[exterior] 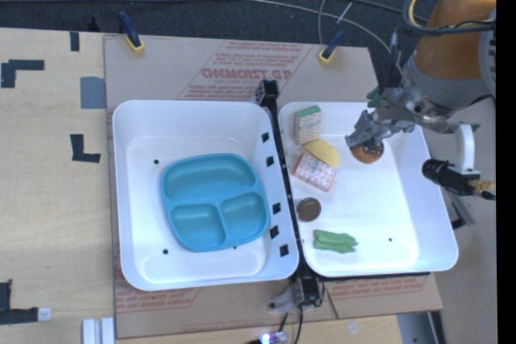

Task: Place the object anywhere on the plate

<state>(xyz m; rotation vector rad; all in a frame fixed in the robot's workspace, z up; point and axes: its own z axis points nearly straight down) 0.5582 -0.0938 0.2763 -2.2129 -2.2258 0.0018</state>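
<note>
The hand [368, 142] sits over a small brown object [369, 153]; I cannot tell its grip. It should lift straight, then cross to the blue plate [214, 200].

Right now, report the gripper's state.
Gripper: low in the right bin, directly over a small orange-brown object; whether it is open, shut or gripping that object cannot be told.
</note>
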